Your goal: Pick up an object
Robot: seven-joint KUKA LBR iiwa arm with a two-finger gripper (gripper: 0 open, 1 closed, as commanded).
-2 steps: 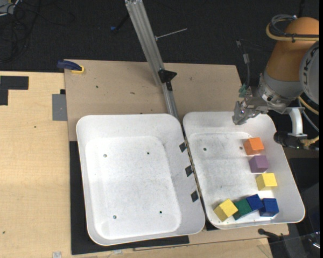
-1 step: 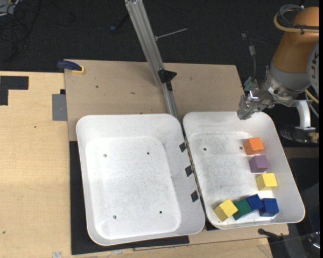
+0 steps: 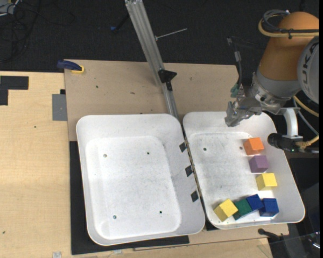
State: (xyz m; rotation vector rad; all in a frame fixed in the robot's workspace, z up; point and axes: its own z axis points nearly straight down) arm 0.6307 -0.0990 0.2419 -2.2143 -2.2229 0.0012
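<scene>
My gripper (image 3: pixel 232 118) hangs over the far edge of the right bin (image 3: pixel 220 160), with nothing seen between its fingers. Along that bin's right side lie an orange cube (image 3: pixel 253 145), a purple cube (image 3: pixel 258 163) and a yellow cube (image 3: pixel 267 180). At the bin's near right corner sit another yellow block (image 3: pixel 225 209), a green block (image 3: pixel 241 207) and two blue blocks (image 3: pixel 254 201) (image 3: pixel 269 206). The orange cube is closest to the gripper, a short way to its near right.
The left bin (image 3: pixel 132 176) stands beside the right one, with black clips (image 3: pixel 188 170) along their shared edge. A slanted aluminium rail (image 3: pixel 151 50) rises behind the bins. The arm's orange band (image 3: pixel 288 42) sits at the upper right.
</scene>
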